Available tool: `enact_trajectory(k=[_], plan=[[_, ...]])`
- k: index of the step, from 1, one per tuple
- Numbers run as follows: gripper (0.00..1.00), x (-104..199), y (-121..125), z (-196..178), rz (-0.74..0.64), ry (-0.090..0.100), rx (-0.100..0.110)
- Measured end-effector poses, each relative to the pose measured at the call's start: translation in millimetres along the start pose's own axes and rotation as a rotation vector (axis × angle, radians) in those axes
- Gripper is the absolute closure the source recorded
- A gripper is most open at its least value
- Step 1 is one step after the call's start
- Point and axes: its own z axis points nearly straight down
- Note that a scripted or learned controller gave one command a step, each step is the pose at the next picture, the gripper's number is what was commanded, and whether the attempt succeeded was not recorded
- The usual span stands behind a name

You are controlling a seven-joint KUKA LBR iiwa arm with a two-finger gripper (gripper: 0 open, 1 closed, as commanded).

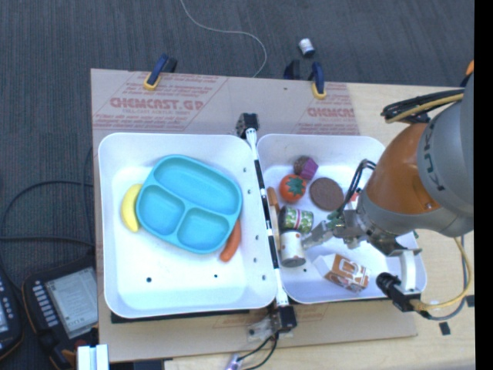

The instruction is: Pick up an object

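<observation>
My gripper (313,237) reaches in from the right and hangs low over the right bin (370,146). Its tip is beside a green-labelled can (296,220) and a white can (291,248) lying near the bin's left wall. A red tomato (292,187), a purple item (306,166) and a brown disc (326,193) lie further back. An orange packet (346,274) rests at the front, under the wrist. A thin brown stick (272,206) lies along the left wall.
The left bin (115,284) holds a blue divided plate (187,203), a yellow banana (129,208) at the plate's left and an orange carrot (230,243) at its right. Clamps (158,69) sit at the bench's back edge.
</observation>
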Motion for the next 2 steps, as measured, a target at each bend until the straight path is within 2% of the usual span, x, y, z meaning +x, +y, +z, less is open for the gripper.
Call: enact_trajectory(k=[1,2], plan=[[0.00,7.1,-2.2,32.0,-0.010,0.009,0.004],[1.00,8.5,-1.1,21.7,-0.011,0.013,0.004]])
